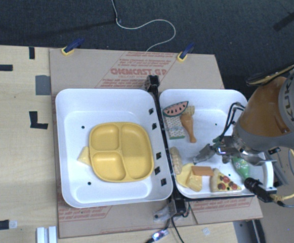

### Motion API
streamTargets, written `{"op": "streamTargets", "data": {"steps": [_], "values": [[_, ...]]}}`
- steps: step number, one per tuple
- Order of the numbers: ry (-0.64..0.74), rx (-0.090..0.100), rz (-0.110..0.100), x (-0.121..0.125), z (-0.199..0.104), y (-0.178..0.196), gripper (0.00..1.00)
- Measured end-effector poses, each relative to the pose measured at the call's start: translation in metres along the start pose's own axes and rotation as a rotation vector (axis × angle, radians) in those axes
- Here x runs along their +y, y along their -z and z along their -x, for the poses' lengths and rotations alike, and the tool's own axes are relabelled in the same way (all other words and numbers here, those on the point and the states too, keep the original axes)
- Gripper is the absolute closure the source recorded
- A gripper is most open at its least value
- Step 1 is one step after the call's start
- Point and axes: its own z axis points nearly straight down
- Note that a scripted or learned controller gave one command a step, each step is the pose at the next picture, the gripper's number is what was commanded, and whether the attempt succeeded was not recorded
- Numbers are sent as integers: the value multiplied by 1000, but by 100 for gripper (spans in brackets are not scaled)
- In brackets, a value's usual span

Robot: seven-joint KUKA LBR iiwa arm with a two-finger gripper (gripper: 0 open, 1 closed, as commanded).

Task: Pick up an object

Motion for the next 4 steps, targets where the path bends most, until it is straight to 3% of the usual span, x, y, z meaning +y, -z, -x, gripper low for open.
{"op": "streamTargets", "data": {"steps": [1, 2, 4], "values": [[1, 0, 0, -1, -1, -53, 0], [1, 1, 1, 0, -2, -41, 100], [1, -2, 6, 11, 7, 72, 100]]}}
